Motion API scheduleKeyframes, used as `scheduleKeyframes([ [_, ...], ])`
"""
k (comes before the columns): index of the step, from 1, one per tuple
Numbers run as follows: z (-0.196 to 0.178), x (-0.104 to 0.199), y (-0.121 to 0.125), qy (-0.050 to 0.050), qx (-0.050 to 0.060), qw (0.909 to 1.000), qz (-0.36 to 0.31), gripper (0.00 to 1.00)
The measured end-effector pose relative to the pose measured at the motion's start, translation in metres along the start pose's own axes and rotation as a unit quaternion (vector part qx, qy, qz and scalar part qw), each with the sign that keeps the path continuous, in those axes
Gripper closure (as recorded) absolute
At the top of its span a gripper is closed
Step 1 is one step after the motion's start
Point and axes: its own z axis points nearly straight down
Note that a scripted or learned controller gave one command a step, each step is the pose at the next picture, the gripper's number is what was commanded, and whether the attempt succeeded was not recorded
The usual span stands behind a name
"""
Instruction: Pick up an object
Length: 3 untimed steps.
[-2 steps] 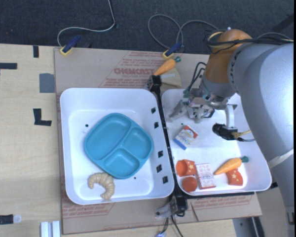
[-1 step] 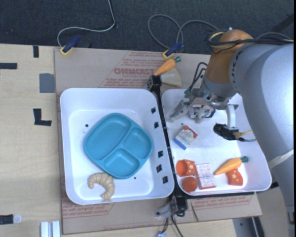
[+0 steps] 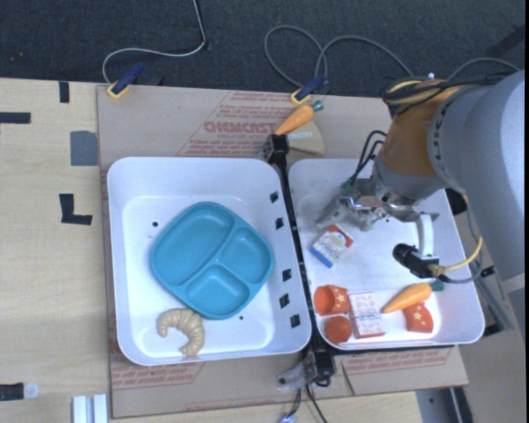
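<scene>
Starting at the left bin (image 3: 123, 236), a blue plate (image 3: 212, 258) and a toy croissant (image 3: 183, 329) sit well apart from the arm. In the right bin (image 3: 458, 324), a small packet (image 3: 331, 243) lies just below the pincer (image 3: 363, 206). I cannot tell how the pincer stands. It may miss, because the packet is flat and could slide. The toy carrot (image 3: 407, 297) and the red pieces (image 3: 331, 300) lie close together, so they could get bumped.

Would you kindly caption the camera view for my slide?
KUKA arm's gripper hovers over right bin above small carton; left bin holds blue divided plate and croissant.
</scene>
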Motion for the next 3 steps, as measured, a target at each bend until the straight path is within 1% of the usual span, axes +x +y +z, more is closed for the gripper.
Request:
scheduleKeyframes([
  [1,-0.011,0.000,0.001,-0.001,-0.002,1.0000,0.000,1.00],
  [2,-0.099,0.046,-0.067,0.001,0.000,1.0000,-0.001,1.00],
  [3,-0.098,0.045,-0.068,0.001,0.001,1.0000,0.000,0.00],
])
